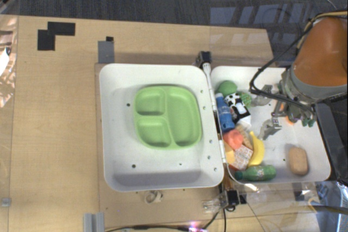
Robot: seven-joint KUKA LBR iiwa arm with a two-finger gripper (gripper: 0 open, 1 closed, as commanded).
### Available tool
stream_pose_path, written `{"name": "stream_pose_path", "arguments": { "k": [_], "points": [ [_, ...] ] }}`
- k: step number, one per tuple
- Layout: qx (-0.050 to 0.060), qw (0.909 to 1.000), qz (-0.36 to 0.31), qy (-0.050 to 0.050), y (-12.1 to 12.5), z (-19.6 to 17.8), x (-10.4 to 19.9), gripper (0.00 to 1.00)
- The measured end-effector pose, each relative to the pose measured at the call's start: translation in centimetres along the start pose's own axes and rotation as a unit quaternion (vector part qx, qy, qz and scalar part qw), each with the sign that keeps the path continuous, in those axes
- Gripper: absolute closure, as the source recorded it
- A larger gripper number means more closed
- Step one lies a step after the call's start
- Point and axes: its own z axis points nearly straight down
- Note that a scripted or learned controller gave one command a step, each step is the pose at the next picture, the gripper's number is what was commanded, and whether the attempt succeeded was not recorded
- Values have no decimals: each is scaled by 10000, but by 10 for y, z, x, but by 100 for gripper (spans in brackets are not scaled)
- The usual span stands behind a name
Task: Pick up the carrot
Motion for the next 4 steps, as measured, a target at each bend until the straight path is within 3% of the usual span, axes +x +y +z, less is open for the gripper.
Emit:
{"name": "stream_pose_path", "arguments": {
  "k": [1,2,3,4],
  "points": [
    [24,9997,261,-30,-77,-32,-18,0],
    [-5,9995,323,37,-104,70,-32,0],
    [12,9999,-160,-30,-104,108,-72,0],
    [23,9998,-185,-87,-103,93,-76,100]
  ]
}}
